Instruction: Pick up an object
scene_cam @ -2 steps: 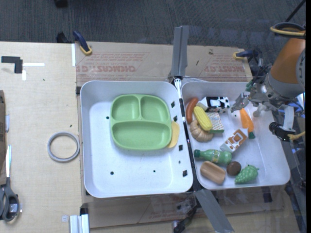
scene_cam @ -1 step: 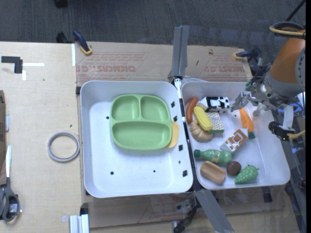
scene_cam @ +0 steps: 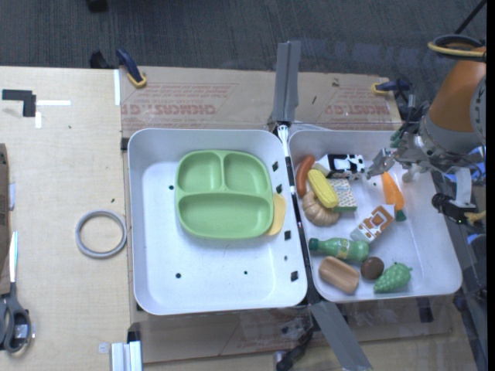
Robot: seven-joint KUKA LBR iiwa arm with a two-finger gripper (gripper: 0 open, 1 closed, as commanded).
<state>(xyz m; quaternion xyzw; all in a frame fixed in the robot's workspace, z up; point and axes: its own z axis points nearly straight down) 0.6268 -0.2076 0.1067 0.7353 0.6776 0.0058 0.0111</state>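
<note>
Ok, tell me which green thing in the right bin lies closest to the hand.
The green bottle, lying on its side mid-bin. The green grapes sit further down in the bin's near corner, further from the hand, which is up by the carrot.

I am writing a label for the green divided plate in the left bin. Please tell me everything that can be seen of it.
The green divided plate is a pale green tray, plastic by its look, with rounded corners and three compartments: two smaller ones on the far side and one long one on the near side. It lies flat, right side up, in the left bin, toward its far right part. Its compartments hold nothing. A yellow piece shows at its right edge, partly under it.
</note>
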